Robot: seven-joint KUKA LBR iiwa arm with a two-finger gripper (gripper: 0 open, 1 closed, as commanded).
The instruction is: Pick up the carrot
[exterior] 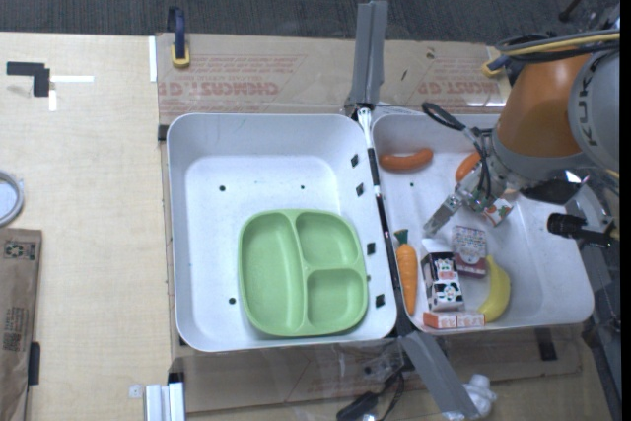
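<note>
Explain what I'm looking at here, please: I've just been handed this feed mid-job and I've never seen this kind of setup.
This is one fixed camera above a bench, looking down at a slant. The grey and orange shape on the right is a robot arm; its end effector hangs over the right bin. I can't tell from here whether it grips anything.

Two shallow white bins sit side by side. The left bin holds a green divided plate. The right bin holds the carrot, lying along its left wall, plus a sausage near the far edge, a banana, a small milk carton and another small packet.

The job is picking up the carrot, which is lying in the bin, apart from the end effector.
</note>
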